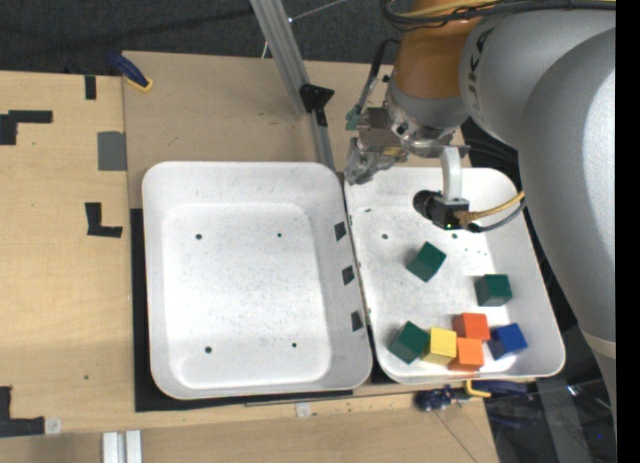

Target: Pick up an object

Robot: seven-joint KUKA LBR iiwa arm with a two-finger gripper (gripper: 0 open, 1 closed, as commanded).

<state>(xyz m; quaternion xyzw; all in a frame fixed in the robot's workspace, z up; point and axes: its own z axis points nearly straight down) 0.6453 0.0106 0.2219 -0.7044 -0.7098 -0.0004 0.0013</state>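
Note:
Several coloured cubes lie in the right bin (395, 216). One dark green cube (427, 261) sits alone near its middle, and another green cube (493, 289) rests by the right wall. Along the front wall a green cube (409, 341), a yellow cube (442, 342), two orange cubes (472, 327) and a blue cube (508, 339) are clustered. My gripper (361, 165) hangs over the right bin's back left corner, well apart from every cube. I see nothing in it.
The left bin (160, 251) stands beside the right one, sharing a middle wall. A slanted metal pole (285, 41) rises behind the bins. A black camera unit (440, 208) hangs off the wrist over the right bin's back.

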